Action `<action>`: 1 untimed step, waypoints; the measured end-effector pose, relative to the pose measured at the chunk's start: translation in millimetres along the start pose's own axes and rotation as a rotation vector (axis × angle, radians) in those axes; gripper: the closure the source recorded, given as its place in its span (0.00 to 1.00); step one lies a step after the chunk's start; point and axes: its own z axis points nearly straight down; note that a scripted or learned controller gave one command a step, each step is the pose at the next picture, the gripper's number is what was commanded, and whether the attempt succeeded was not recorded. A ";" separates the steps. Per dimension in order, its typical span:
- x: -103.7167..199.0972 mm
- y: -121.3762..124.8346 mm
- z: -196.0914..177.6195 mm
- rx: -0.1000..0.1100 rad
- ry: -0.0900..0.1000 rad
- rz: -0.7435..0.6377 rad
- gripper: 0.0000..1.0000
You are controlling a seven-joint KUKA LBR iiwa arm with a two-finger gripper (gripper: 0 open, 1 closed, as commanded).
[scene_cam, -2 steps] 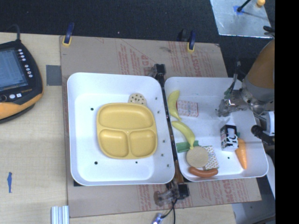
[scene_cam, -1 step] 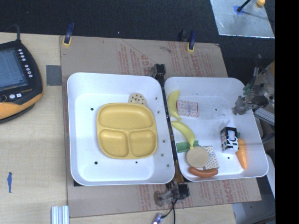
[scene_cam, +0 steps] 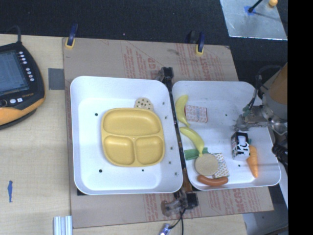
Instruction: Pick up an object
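Crowding the right bin: bananas, carrot, sausage, cow-print carton.

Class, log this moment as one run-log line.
gripper: over right bin | black-and-white toy: below it, lying in bin | held: nothing seen

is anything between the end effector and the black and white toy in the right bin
Nothing visible. The end effector hangs just above the black and white toy, with bare bin floor between them. The carrot lies beside the toy, on its far side.
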 end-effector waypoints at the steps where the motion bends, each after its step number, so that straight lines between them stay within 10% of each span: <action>1: 10.6 -28.1 7.0 -0.008 -0.005 0.000 0.00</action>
